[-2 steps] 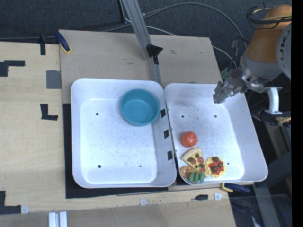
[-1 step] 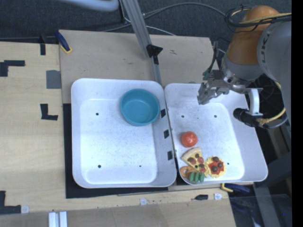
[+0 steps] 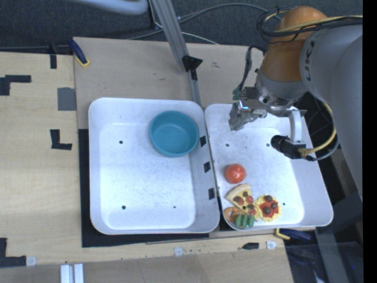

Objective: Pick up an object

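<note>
I see the gripper [image 3: 238, 121] over the right bin [image 3: 306, 214], near its far left corner; I cannot tell how wide it is parted, and nothing shows in it. The round red tomato [image 3: 235, 173] and two pizza-slice toys [image 3: 253, 206] lie toward the near edge. A smooth blue bowl [image 3: 174, 133] sits upright in the left bin [image 3: 106, 217].

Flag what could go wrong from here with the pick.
1. The claw hangs near the right bin's far-left corner, away from the tomato; descending here would likely grab nothing.
2. The pizza slices lie flat and crowded against the near rim, so a grasp may slip.
</note>
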You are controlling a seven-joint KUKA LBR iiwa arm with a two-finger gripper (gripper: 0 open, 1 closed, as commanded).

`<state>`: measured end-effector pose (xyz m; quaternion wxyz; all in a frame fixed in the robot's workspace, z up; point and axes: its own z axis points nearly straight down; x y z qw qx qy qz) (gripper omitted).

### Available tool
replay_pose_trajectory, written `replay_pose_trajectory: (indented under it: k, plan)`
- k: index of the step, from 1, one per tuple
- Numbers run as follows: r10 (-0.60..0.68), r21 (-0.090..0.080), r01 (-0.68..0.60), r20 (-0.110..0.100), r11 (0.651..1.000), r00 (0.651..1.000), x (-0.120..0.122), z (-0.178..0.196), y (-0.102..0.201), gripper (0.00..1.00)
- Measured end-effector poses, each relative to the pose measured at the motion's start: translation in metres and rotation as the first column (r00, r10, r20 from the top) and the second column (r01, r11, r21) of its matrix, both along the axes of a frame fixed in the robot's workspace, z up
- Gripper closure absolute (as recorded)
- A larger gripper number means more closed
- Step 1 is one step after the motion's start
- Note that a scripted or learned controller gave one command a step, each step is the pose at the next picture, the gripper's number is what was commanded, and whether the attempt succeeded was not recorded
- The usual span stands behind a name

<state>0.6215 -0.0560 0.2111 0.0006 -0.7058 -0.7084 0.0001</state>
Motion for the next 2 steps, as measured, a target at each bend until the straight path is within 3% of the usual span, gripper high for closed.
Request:
replay_pose_trajectory:
  k: [2]
  plan:
    - [0.0, 0.0, 0.0, 0.0, 1.0, 1.0, 0.0, 0.004, 0.11, 1.0]
